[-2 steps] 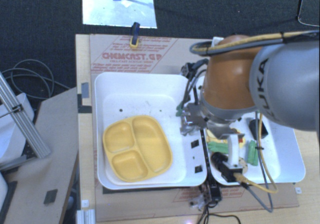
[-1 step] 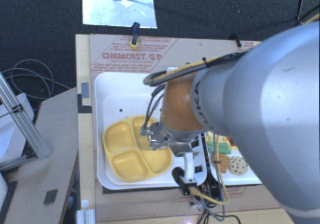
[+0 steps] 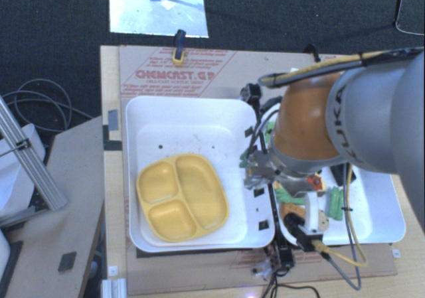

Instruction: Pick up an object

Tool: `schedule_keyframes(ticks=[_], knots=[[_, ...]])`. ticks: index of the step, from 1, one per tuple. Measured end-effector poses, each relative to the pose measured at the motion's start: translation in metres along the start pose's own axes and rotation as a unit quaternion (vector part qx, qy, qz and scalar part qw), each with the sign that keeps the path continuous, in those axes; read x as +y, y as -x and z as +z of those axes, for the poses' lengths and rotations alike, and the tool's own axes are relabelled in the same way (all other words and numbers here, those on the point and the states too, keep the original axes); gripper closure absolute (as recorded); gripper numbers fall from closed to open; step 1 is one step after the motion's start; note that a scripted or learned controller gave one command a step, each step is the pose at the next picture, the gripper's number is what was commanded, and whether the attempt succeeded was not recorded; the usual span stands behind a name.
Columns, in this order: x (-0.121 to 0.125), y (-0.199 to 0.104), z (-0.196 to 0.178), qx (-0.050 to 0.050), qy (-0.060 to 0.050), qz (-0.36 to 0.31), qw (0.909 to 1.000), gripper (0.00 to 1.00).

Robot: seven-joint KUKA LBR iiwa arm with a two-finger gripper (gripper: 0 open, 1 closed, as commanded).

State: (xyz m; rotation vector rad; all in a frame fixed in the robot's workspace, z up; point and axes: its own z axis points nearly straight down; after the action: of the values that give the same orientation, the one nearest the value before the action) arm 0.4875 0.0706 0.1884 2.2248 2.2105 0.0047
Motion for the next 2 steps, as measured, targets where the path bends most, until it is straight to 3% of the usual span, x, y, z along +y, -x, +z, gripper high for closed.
schedule_keyframes(ticks=[1, 2], knots=[[0.000, -0.017, -0.039, 0.002, 0.000, -0.006, 1.0000, 1.00], [-0.003, -0.085, 0.043, 0.002, -0.006, -0.008, 1.0000, 1.00]])
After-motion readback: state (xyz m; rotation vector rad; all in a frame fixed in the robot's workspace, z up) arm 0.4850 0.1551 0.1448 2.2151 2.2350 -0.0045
